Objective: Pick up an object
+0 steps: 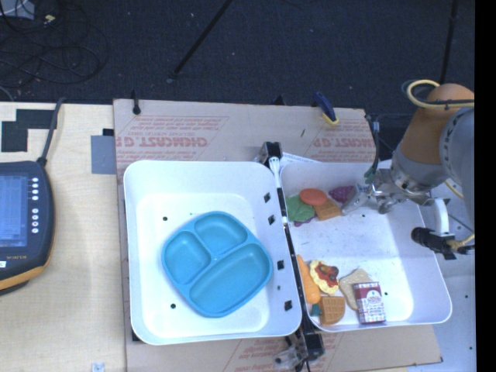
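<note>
Gripper [370, 196] hung low over the upper part of the right bin [422, 301], reaching in from the right edge of the view; whether its fingers were spread or closed could not be told, and no object was seen between them. Behind it the grey arm [459, 142] sloped up and to the right, with the orange band [425, 134] standing just above the wrist.

Just left of the gripper lay a cluster of toy foods: a purple piece [342, 194] nearest the tool, an orange piece [314, 196], a green piece [298, 208] against the bin's left wall, and a small tan piece [328, 209]. Their outlines were too blurred to give a clear long axis.

Along the lower left of the same bin a carrot-like orange stick [308, 279] lay with its long axis running up and down the view, parallel to the divider. Beside it sat a yellow and red item [325, 276], a waffle-like square [333, 309], a slice of bread [357, 282] and a small red carton [370, 301], the carton's long axis also near vertical in the view.

Bare white floor lay in the middle and right of this bin, between the two groups.

Left bin [147, 208] held a blue divided plate [217, 263], set diagonally, well apart from the gripper.
</note>
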`<state>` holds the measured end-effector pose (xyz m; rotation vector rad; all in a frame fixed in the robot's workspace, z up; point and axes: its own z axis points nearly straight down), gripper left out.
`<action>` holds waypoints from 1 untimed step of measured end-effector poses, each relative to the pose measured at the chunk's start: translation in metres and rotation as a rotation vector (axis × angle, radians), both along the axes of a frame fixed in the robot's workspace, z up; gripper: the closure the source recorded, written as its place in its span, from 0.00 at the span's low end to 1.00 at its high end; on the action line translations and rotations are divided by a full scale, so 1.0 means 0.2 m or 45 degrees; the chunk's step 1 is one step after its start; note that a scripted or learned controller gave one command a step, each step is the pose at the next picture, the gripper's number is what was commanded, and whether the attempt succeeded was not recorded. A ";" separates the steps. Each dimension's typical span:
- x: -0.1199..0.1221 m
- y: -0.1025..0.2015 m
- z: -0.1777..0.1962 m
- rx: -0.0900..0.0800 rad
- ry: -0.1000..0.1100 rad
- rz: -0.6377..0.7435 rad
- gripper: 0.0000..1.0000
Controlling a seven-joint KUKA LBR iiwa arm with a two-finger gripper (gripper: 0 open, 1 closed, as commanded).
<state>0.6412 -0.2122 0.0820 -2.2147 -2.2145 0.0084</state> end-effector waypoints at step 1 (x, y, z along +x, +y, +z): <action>0.01 0.25 0.16 -0.002 -0.009 0.004 0.00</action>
